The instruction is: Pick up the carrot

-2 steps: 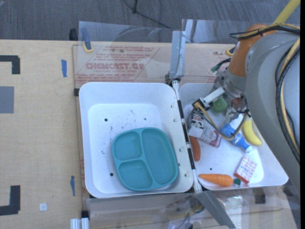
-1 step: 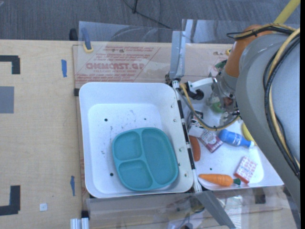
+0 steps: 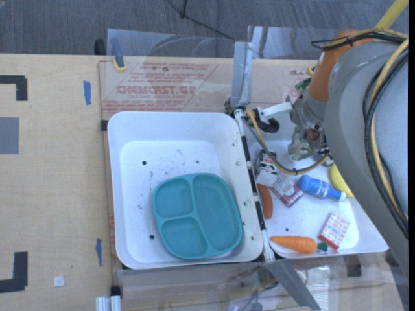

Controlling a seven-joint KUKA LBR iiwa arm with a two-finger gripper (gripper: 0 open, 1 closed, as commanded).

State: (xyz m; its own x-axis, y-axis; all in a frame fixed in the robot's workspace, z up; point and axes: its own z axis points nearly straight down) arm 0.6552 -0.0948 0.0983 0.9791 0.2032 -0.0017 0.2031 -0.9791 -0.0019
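Approach was the step I judged in hand: gripper (image 3: 305, 149), whose state I couldn't tell, hung at the right bin's (image 3: 363, 241) far end, well apart from the carrot (image 3: 295, 243) by the near rim, so the next move called for travelling there and descending.

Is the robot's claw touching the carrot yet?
Apart. The camera view shows the gripper high in the right bin, the carrot lying near its bottom edge, white floor between.

The carrot (image 3: 295, 243) is orange with a small green tip at its right end – a toy-like piece, tapering to a point on its left. It lies flat on its side, roughly level across the view, on the floor of the right bin (image 3: 363, 241), close to that bin's near rim – its pointed end toward the bin's left wall, nothing gripping it
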